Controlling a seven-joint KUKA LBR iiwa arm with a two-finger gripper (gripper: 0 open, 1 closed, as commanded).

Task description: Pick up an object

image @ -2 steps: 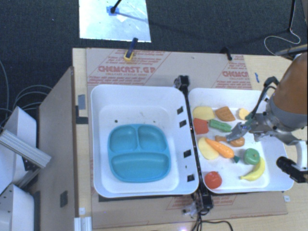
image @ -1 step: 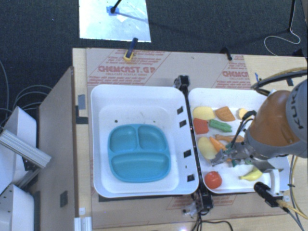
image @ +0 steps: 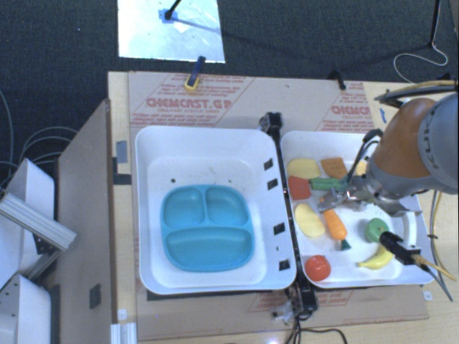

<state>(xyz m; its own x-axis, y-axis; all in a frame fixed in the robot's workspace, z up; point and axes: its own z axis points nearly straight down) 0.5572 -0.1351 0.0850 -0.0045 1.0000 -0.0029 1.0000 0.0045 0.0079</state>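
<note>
The right bin (image: 287,143) holds several toy foods. Among them are a yellow piece (image: 303,168), an orange-brown slice (image: 333,167), a red block (image: 299,188) and a pale yellow oval (image: 310,221). An orange carrot (image: 336,225), a green round fruit (image: 376,229), a banana (image: 376,259) and a red tomato (image: 318,266) lie nearer the front. My gripper (image: 331,194) hangs low over the bin's middle, just above the carrot's top end and right of the red block. A small green piece (image: 324,183) shows at its tip. I cannot tell whether anything is held.
The left bin (image: 154,192) holds a blue divided plate (image: 208,226). The arm's orange-banded wrist (image: 401,149) covers the right bin's far right part. A dark divider with clips (image: 281,199) runs between the bins.
</note>
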